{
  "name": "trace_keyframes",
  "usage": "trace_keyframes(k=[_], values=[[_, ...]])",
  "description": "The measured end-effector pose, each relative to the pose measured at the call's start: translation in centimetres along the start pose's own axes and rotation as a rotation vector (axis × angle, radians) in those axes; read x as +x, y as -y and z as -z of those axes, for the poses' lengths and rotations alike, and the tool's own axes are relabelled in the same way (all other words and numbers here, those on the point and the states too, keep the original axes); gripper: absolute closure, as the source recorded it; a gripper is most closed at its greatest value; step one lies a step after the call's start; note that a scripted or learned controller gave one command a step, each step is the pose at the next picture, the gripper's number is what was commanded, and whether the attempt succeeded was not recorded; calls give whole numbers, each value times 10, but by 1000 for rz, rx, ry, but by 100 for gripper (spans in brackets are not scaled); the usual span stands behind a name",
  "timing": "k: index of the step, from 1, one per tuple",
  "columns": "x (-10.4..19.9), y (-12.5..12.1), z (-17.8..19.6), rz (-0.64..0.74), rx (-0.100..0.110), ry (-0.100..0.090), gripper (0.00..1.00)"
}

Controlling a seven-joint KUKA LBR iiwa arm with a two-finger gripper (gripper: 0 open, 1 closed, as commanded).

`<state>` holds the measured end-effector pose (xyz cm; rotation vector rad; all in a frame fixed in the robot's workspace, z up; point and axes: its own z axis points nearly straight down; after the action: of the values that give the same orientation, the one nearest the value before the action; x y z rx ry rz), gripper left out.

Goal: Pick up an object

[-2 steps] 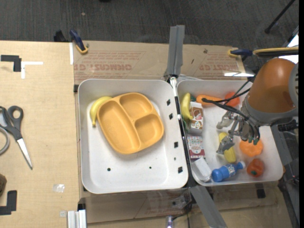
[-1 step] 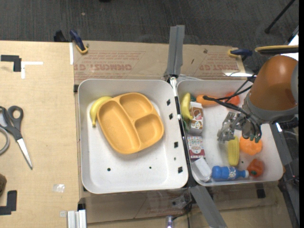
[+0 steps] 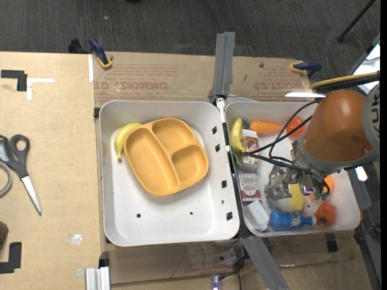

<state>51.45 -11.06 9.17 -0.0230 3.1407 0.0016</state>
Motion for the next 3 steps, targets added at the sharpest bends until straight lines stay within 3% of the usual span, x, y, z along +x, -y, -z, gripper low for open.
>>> trace_keyframes(k=[1,2,3], values=[[0,0,0,0,0,0,0],[-65,0,1,-215,0,5,0],[22,48,5,-281,4,21,0]])
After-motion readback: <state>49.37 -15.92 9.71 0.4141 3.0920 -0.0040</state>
